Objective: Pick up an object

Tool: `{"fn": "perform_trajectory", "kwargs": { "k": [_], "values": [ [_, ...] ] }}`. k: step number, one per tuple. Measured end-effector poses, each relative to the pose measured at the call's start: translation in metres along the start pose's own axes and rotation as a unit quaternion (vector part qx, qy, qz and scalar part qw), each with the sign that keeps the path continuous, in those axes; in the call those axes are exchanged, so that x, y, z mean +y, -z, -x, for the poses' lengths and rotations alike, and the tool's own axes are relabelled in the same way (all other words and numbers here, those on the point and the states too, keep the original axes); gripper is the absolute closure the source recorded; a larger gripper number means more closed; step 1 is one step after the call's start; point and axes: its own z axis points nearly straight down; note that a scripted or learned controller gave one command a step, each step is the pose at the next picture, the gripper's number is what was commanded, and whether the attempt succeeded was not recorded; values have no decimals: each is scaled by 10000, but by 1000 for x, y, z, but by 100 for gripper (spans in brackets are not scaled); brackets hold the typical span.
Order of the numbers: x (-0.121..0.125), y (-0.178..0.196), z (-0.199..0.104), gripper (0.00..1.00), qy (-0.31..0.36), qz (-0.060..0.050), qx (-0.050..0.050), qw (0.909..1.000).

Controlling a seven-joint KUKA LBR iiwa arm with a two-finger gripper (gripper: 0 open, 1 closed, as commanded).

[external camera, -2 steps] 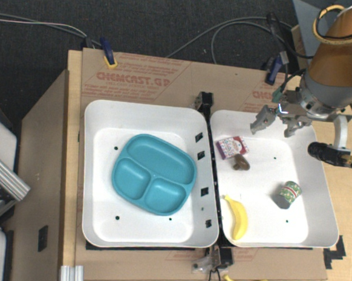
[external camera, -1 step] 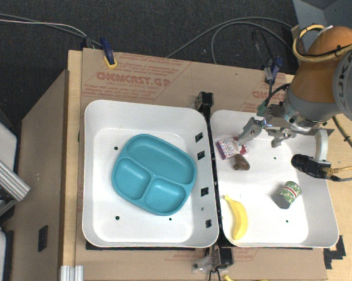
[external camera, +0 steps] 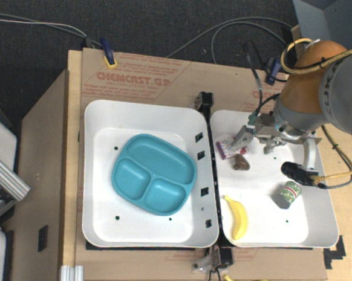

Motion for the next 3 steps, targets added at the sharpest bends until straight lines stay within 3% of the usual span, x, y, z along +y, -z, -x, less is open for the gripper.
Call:
{"fn": "perform_trajectory", "kwargs": {
  "k": [1, 2, 3],
  "values": [
    [1, 14, 0, 100, 2, 32, 0, 10000],
    [10, 76, 3, 100, 5, 68, -12, 10000],
    [11, 89, 2, 100, 4, 43, -8, 10000]
  ]
}}
